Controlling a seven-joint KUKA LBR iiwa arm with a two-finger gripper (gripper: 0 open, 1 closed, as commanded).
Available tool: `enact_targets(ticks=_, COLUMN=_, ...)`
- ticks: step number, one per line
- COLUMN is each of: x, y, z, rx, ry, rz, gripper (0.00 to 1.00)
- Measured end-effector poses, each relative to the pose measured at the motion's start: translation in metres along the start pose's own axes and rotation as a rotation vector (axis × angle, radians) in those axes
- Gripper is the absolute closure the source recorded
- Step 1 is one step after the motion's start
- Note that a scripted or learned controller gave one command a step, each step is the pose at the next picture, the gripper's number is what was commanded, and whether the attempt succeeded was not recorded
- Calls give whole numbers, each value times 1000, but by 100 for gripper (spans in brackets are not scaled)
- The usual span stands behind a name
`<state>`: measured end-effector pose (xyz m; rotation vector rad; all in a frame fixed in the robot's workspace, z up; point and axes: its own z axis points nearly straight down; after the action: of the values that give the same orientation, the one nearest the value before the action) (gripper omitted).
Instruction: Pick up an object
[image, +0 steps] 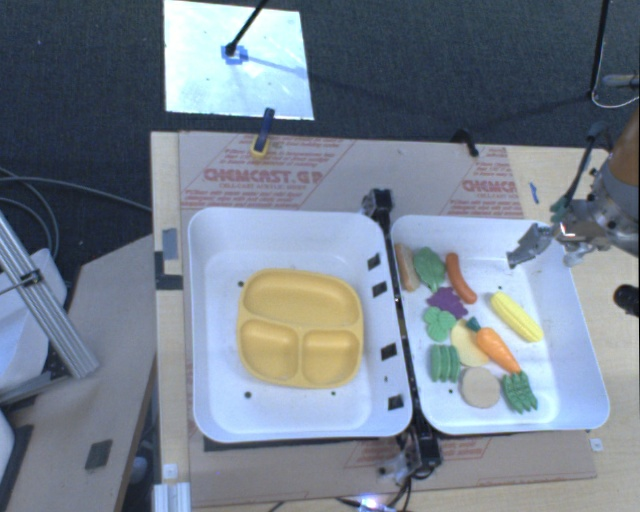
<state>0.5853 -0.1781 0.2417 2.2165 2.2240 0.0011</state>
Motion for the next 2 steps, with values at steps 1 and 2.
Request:
enact_targets(ticks=1, x=-29, y=19, z=154, rx=8, ry=1, rz=3, gripper=0)
enact_targets(ticks=2, x=-29, y=-60, z=158, rx=8, ry=3, rz=6, gripper=0)
